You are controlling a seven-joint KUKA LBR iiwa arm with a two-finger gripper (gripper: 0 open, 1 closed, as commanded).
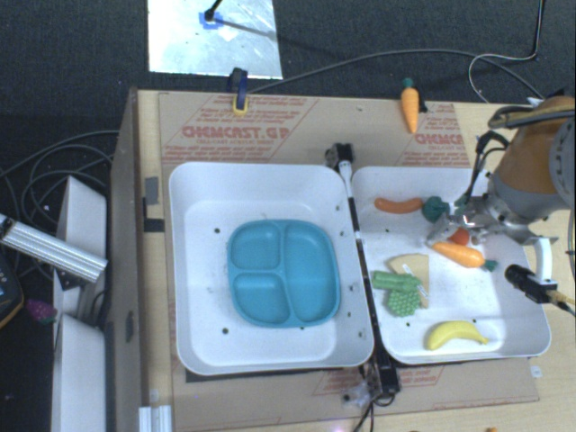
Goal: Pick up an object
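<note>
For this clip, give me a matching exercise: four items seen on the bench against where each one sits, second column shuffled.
Items:
1. blue divided plate
2. banana
3. broccoli
4. carrot

Places:
A. on the cardboard behind the right bin
B. front of the right bin
C. middle of the left bin
D. right bin, close to the divider between the bins

Pairs: 1-C, 2-B, 3-D, 4-A

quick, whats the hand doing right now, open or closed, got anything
Hand: low in the right bin, right at the carrot; open or closed cannot be told, and nothing is seen held.
</note>
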